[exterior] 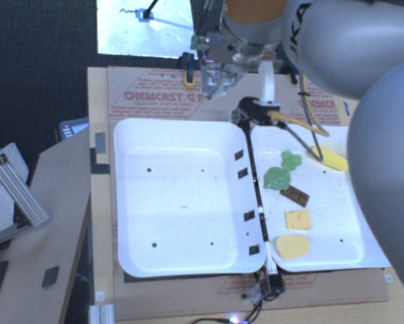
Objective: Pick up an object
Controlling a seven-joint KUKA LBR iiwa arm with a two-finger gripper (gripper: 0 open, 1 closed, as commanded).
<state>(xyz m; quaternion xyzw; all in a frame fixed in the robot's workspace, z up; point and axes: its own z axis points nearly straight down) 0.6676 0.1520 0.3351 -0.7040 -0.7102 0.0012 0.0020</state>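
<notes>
My gripper [214, 85] hangs high at the back, over the cardboard just behind the rear edge of the left bin [131, 181]. It is well apart from every object. All the objects lie in the right bin [344, 248]: a green leafy piece [278, 178] with a smaller green piece [292, 159] behind it, a brown bar [296, 196], a yellow square slice [297, 220], a pale yellow oval [292, 246] and a yellow elongated piece [332, 158] near the arm.
The big grey arm [364, 52] covers the upper right and the right bin's far side. A black divider with clips [255, 194] runs between the bins. An aluminium rail [13, 187] leans at the left, off the bench.
</notes>
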